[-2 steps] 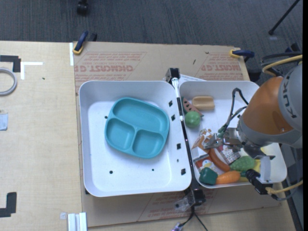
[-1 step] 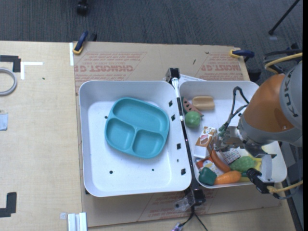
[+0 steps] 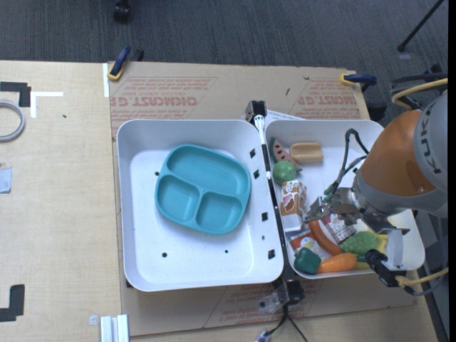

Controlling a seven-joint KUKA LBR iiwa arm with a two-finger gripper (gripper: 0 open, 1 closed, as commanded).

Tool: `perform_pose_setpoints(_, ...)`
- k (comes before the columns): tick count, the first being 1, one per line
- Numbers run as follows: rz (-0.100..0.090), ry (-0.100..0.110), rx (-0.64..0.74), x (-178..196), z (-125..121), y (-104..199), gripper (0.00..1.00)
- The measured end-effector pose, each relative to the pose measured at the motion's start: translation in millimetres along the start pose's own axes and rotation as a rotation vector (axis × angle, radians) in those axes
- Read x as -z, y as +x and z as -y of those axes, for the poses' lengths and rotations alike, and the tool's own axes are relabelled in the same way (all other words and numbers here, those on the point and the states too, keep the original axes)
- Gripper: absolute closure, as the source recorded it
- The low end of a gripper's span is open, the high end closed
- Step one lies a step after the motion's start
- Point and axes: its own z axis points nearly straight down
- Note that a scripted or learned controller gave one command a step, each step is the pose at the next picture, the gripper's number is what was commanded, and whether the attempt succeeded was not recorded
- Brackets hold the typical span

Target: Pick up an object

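Observation:
My gripper (image 3: pixel 322 209) is low in the right bin (image 3: pixel 335 128), over a pile of toy food near that bin's front. Just under and in front of it lie a red sausage-like piece (image 3: pixel 325 238), an orange carrot (image 3: pixel 337 263), a dark green piece (image 3: pixel 306 261) and a leafy green piece (image 3: pixel 360 242). To its left is a brown printed packet (image 3: pixel 290 197). Farther back sit a green ball (image 3: pixel 284 171), a watermelon slice (image 3: pixel 279 151) and a tan bun (image 3: pixel 306 151). The wrist and cables hide what lies straight beneath the gripper.
A teal divided plate (image 3: pixel 204 189) lies in the left bin (image 3: pixel 135 212). The bins' shared wall (image 3: pixel 265 191) runs just left of the packet. The arm's orange band (image 3: pixel 399 162) overhangs the right bin's right side. Cardboard lies under both bins.

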Motion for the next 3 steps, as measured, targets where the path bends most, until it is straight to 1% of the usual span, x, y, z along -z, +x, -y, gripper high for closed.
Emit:
perform_pose_setpoints(1,0.009,0.012,0.504,-13.6,6.1,-6.7,0.0)
perform_pose_setpoints(2,0.002,0.015,0.502,-4.7,5.7,-3.8,1.0)
perform_pose_setpoints(3,0.001,0.015,0.503,-4.7,5.7,-3.7,0.0)
